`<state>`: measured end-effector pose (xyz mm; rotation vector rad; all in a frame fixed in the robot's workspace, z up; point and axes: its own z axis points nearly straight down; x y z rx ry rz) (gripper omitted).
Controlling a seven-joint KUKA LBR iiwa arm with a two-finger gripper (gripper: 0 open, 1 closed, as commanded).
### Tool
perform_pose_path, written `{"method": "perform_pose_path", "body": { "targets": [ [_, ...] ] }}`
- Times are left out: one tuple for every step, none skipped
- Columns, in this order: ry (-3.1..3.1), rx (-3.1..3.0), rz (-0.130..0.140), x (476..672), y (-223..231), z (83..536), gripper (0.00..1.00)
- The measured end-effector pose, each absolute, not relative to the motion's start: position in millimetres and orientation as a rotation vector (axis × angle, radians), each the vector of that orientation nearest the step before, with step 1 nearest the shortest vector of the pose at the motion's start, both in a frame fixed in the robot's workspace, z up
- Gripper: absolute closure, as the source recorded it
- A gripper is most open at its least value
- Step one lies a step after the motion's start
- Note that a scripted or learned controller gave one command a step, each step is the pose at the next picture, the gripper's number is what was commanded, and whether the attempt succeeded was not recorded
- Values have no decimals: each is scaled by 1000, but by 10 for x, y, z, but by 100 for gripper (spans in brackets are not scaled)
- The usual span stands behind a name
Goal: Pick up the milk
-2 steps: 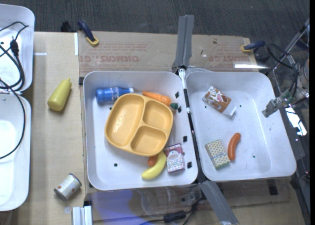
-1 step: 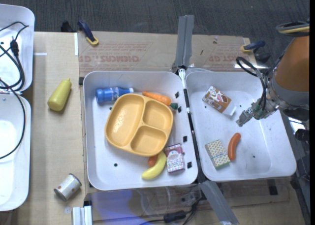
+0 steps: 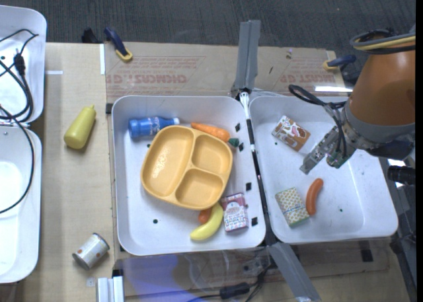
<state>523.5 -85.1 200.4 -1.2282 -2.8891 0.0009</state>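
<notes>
A small red-and-white carton (image 3: 234, 213), which I take to be the milk, lies near the front right corner of the left bin (image 3: 125, 228), beside a banana (image 3: 207, 226). My gripper (image 3: 323, 156) hangs over the right bin (image 3: 370, 228), well to the right of that carton. Its fingers stand apart with nothing between them. It hovers between a brown-and-white snack carton (image 3: 291, 133) at the back and an orange sausage (image 3: 314, 195) toward the front.
The left bin also holds a yellow divided plate (image 3: 187, 167), a blue bottle (image 3: 151, 126) and a carrot (image 3: 211, 130). A pale green box (image 3: 291, 205) lies in the right bin. A yellow bottle (image 3: 80, 127) and a can (image 3: 90, 250) lie on the bench at left.
</notes>
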Motion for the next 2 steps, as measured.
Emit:
{"method": "perform_pose_path", "body": {
  "targets": [
    [-2924, -1146, 2, 5537, -221, 2361, 100],
    [-2917, -1163, 2, 5923, 230, 1894, 100]
  ]
}}
